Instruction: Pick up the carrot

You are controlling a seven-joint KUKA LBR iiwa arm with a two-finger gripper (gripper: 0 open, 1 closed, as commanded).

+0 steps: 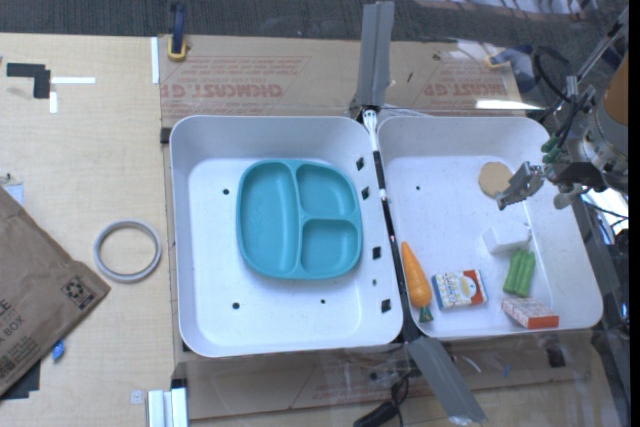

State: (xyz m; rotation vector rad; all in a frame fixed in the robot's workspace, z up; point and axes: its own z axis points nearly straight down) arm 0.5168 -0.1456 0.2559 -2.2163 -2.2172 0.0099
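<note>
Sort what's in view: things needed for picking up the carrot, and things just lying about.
Needed: orange carrot by the right bin's left wall; grey two-finger gripper.

Lying about: teal divided plate, green cylinder, small printed carton, round tan disc, grey tape ring.

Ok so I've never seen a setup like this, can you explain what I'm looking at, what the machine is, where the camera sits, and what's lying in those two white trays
One camera looks down at a slant on a bench with two shallow white bins. The machine entering from the right is a robot arm; its two-finger gripper hangs over the right bin with nothing visible between its fingers. The left bin holds a teal divided plastic plate. The right bin holds the orange carrot along its left wall, a small printed carton, a green ridged vegetable-like piece, a red and white packet, a white block and a tan round cookie-like disc. A grey tape ring lies on the bench outside the bins.
</note>
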